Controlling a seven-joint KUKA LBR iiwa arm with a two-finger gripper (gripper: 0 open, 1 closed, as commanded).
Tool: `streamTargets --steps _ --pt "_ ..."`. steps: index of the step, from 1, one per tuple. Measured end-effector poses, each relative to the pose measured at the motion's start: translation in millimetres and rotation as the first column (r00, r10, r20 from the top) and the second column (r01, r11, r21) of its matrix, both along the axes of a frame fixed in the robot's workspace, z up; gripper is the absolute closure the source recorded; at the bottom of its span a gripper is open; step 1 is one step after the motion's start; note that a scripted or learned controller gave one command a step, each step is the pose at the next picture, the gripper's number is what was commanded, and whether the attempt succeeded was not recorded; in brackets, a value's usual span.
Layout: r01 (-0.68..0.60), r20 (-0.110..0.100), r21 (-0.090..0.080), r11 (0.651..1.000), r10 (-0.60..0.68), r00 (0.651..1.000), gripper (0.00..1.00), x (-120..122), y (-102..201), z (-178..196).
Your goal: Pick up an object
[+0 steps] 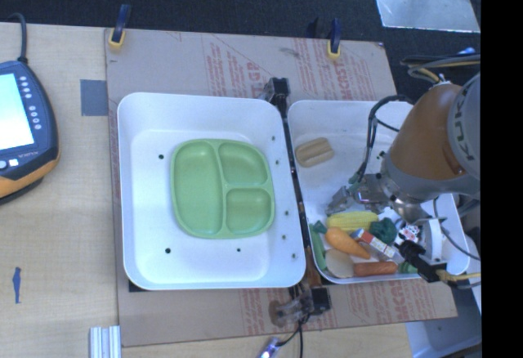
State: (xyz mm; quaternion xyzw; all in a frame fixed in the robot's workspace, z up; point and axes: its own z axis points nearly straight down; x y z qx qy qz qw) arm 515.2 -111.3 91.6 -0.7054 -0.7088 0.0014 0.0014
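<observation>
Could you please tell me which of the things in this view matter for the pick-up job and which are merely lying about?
For the job: claw; right bin; corn cob; carrot; tan bread roll; sausage.

Lying about: left bin; green divided plate; handheld pendant; clamps.

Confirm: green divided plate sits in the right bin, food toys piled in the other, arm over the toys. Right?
Not quite. The camera view shows the green divided plate in the left bin, not the right. The food toys are piled in the right bin, and the arm is over them.
</observation>
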Motion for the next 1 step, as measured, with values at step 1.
streamTargets --steps 1 --pt "0.004 0.002 -0.001 1.000 -0.004 1.000 0.00 64.9 -98.0 13.0"
